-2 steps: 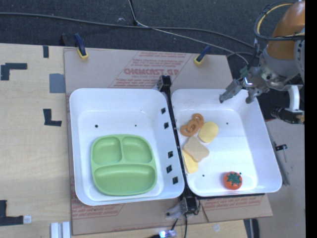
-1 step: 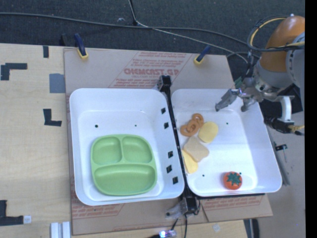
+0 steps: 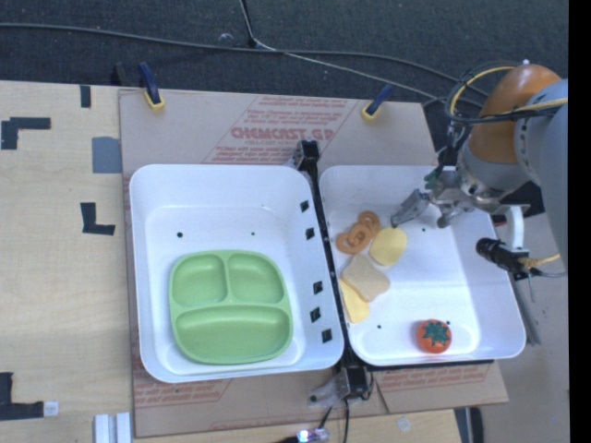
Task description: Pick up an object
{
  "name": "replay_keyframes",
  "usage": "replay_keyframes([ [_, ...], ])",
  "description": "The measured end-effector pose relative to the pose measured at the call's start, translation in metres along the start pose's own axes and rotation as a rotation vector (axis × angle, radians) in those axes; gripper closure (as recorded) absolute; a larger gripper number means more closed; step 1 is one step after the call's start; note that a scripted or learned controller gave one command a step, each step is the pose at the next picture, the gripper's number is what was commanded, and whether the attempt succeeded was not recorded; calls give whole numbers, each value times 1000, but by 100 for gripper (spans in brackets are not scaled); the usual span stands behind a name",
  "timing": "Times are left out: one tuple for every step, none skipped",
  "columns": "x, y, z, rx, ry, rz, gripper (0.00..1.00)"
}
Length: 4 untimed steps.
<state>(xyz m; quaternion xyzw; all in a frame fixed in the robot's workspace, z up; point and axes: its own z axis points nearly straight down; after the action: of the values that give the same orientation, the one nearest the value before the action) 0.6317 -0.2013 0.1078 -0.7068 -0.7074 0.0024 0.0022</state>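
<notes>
Pincer (image 3: 413, 212) hangs over the right bin (image 3: 480, 275), tips pointing toward 8 o'clock; open or shut, cannot tell. Nearest target: yellow lemon (image 3: 389, 245) just off the tips at 7 o'clock, touching the pretzel (image 3: 356, 234). Tomato (image 3: 433, 335) well apart at 6 o'clock.

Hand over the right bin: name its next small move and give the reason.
Probably ease the hand left and down toward the yellow piece. It hangs just right of the food cluster, with nothing visibly between its fingers, and that piece lies nearest.
</notes>
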Motion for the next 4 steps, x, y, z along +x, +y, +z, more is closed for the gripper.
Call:
replay_keyframes([
  [1,2,-14,-5,-1,-2,100],
  [-2,6,-77,-11,-1,0,100],
  [-9,2,-137,-13,-2,0,100],
  [-9,3,-189,-11,-2,-1,100],
])
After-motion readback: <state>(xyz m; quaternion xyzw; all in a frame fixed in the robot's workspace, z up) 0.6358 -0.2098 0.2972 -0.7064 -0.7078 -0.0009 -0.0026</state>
